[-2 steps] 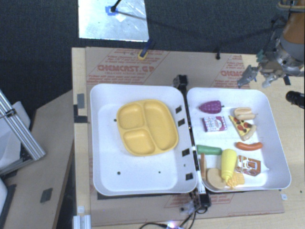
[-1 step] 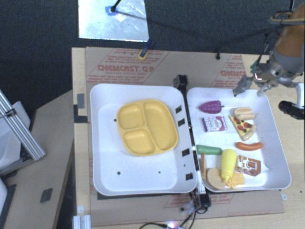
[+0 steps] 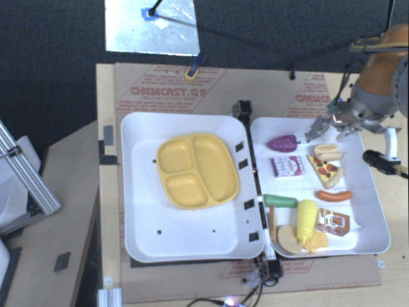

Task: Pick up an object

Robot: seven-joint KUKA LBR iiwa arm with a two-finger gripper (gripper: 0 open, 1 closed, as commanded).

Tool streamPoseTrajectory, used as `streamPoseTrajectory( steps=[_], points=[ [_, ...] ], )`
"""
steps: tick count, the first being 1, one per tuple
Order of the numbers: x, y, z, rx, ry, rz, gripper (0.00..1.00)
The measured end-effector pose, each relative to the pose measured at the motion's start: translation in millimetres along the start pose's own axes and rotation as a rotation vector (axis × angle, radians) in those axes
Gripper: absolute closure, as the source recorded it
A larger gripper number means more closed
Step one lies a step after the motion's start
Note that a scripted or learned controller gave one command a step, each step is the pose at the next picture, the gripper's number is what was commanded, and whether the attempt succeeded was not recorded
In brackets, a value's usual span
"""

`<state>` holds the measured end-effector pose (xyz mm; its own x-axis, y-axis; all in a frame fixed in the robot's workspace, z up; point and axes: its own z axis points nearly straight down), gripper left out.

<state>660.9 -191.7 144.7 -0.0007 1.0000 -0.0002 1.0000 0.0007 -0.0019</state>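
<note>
Landmark: yellow divided plate, lying flat in the left bin on the tabletop.

Right of the plate, across the divider, right bin holds the toy food. Nearest the plate: green vegetable piece, pink packet, purple eggplant. Further right: yellow mustard bottle touching corn, hot dog bun, pizza slice, sausage, brown-and-white carton.

Tool sits farthest right of the plate, above the bin's back edge, just behind the bun. Nothing seen between its fingers; cannot tell whether they are apart or together.
</note>
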Motion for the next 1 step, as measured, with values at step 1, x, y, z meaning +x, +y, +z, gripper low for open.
streamPoseTrajectory(
  steps=[1],
  points=[
    [-7.7, 1.5, 55.8, -0.003, -0.001, 0.000, 0.00]
  ],
)
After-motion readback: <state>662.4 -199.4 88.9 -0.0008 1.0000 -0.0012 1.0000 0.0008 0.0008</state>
